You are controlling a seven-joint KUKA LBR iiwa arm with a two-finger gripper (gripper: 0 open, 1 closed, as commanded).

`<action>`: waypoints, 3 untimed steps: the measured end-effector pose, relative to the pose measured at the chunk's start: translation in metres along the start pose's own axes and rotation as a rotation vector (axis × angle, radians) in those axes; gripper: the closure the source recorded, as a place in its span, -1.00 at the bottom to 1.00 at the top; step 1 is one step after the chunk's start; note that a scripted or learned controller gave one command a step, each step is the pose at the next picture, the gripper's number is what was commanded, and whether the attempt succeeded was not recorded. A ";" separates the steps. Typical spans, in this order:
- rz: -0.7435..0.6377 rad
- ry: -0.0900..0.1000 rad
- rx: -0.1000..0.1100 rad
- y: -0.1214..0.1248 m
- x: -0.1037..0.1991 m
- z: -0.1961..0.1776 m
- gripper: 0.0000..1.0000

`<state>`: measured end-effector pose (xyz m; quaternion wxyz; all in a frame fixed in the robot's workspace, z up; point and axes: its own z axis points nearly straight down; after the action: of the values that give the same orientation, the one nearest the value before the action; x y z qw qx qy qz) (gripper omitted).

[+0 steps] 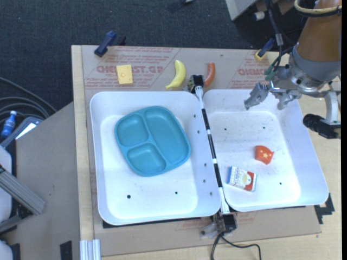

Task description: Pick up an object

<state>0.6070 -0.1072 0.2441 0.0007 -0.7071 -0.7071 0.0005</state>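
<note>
My gripper (269, 100) hangs over the far edge of the right bin (303, 191), its two fingers spread apart with nothing between them. A small red object (264, 154) lies in the middle of that bin, well in front of the gripper. A small white and red carton (241, 178) lies flat nearer the front. In the left bin (108, 199) rests a blue divided plate (152, 140).
Behind the bins on the cardboard lie a yellow banana (177, 75), an orange carrot-like piece (209, 73) and a yellow square tag (124, 75). A black bar (207, 134) runs between the bins. Cables lie at the left.
</note>
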 end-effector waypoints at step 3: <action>-0.001 -0.003 -0.006 0.061 -0.081 0.148 1.00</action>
<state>0.6675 -0.1880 0.0958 -0.0024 -0.7066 -0.7076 -0.0004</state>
